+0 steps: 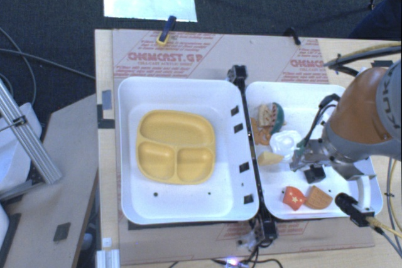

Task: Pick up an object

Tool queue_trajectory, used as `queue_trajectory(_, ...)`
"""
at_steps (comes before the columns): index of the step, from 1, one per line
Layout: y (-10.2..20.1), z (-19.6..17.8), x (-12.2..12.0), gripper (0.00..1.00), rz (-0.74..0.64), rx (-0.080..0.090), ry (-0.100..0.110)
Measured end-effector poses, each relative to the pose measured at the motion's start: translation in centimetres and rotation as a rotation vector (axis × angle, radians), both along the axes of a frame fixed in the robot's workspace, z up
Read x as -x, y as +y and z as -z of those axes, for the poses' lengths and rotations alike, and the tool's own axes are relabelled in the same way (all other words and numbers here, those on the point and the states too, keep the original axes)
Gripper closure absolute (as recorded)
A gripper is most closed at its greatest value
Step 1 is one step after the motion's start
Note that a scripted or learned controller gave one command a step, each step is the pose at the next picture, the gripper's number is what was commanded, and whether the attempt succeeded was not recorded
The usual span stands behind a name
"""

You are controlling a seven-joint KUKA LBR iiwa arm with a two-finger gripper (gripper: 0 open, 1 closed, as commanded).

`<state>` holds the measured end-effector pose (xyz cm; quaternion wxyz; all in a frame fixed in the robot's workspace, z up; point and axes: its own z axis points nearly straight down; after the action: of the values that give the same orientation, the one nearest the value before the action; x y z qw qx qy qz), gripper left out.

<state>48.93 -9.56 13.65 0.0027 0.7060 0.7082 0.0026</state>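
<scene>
Camera view: my gripper (300,160) hangs over the right bin (370,198); jaw state I cannot tell. Clear plastic cup (284,141) at its ten o'clock: light, slippery, crushable, I judge; grip across the rim.

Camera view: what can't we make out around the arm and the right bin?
- Gripper: camera view, open or shut unreadable; the grey and orange arm covers it from above.
- Shallow white right bin: its right part is hidden under the arm.
- Pale clear lump beside the gripper: blurred, identity unclear.
- Arm: cut off by the right edge.
</scene>
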Motion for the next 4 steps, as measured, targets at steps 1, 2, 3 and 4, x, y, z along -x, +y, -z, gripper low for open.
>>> queue_trajectory(1, 0.0, -1.0, -0.1, 1.00, -0.002, 0.000, -0.003)
queue_trajectory(2, 0.0, -2.1, -0.2, 1.00, -0.003, 0.000, -0.005)
queue_trajectory(3, 0.0, -2.0, -0.2, 0.00, -0.002, 0.000, -0.005)
queue_trajectory(4, 0.0, -3.1, -0.3, 1.00, -0.005, 0.000, -0.008)
